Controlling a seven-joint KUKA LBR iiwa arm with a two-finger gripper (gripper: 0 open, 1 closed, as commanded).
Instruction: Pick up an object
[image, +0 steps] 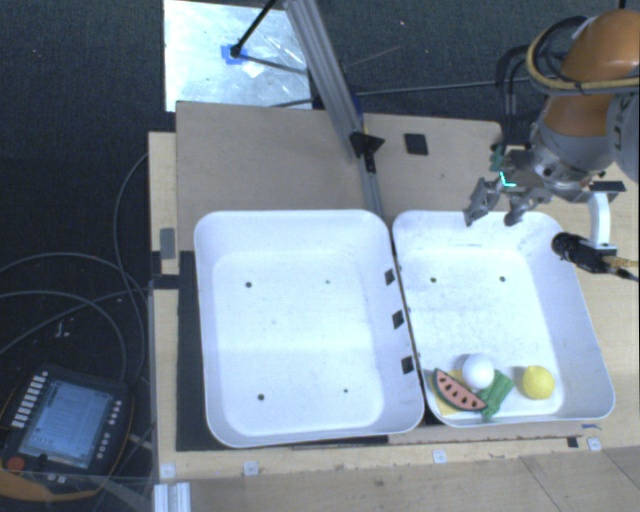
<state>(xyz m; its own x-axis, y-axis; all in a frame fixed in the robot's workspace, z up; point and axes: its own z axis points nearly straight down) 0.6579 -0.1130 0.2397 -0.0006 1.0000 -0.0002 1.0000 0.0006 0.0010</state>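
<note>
The gripper (499, 208) hangs over the far rim of the right bin (570, 290), its two fingers spread apart with nothing between them, a small green light glowing just above them on the wrist. The arm (585, 90) comes in from the upper right, orange band showing above the grey. Down at the near end of the right bin sits the whole cluster: a white ball (477, 370) touching a watermelon slice (457, 392), a green piece (497, 394) leaning against the ball's right side, and a yellow lemon (538, 381) just beside that. All of them lie well apart from the gripper, at the opposite end of the bin. The left bin (215, 300) lies alongside, touching the right one.
</note>
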